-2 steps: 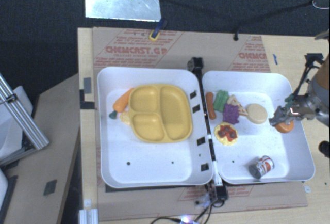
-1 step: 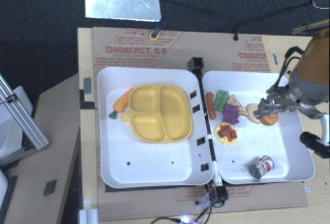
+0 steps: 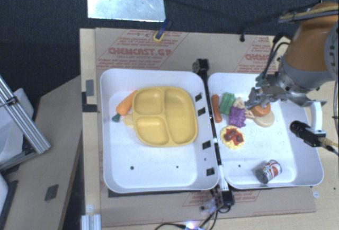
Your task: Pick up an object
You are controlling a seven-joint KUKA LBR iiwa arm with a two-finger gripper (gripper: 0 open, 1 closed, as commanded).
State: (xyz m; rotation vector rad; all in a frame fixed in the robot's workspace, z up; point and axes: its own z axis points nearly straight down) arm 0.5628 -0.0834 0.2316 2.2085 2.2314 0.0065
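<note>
Starting at the left bin [image 3: 114, 170], a carrot [image 3: 125, 103] lies with its green end toward the left wall, its orange tip touching the upper left edge of a yellow tray [image 3: 161, 116]. The tray has three compartments and sits tilted in the bin's middle. A black divider [image 3: 210, 128] with clips runs between the two bins.

In the right bin [image 3: 296, 170], just beside the divider, a thin orange-red sausage [image 3: 216, 108] lies lengthwise. Next to it sit a green piece [image 3: 227, 102] and, slightly lower, purple grapes [image 3: 237, 116]. Below the grapes is a small pizza [image 3: 232, 136] with red topping. A can [image 3: 268, 171] lies on its side near the bin's front edge, well apart from the rest.

The gripper [image 3: 258, 100] hangs over the upper middle of the right bin, right above a round orange and cream item [image 3: 263, 114] that lies beside the grapes. I cannot tell whether the jaws are spread or pressed together, nor whether they touch anything. The grey arm [image 3: 310, 54] reaches in from the right.
</note>
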